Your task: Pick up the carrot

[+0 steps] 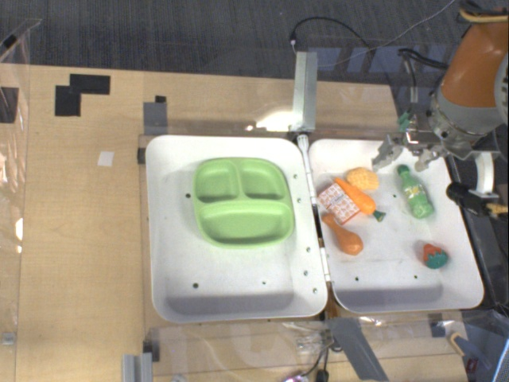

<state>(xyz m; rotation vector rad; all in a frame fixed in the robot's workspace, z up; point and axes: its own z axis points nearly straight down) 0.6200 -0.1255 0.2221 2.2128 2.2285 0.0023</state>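
Observation:
The carrot (359,198) is orange with a green tip and lies slanted in the left half of the right bin (398,281). It rests against a red-and-white checked packet (339,204) and just below a yellow corn piece (363,180). My gripper (406,151) hangs over the back of the right bin, up and to the right of the carrot, apart from it. Its two fingers are spread wide and nothing sits between them.
A green bottle (415,192) lies just below the gripper. An orange drumstick (344,235) sits in front of the carrot, and a red-and-green toy (434,255) lies at front right. The left bin (175,277) holds a green divided plate (238,200).

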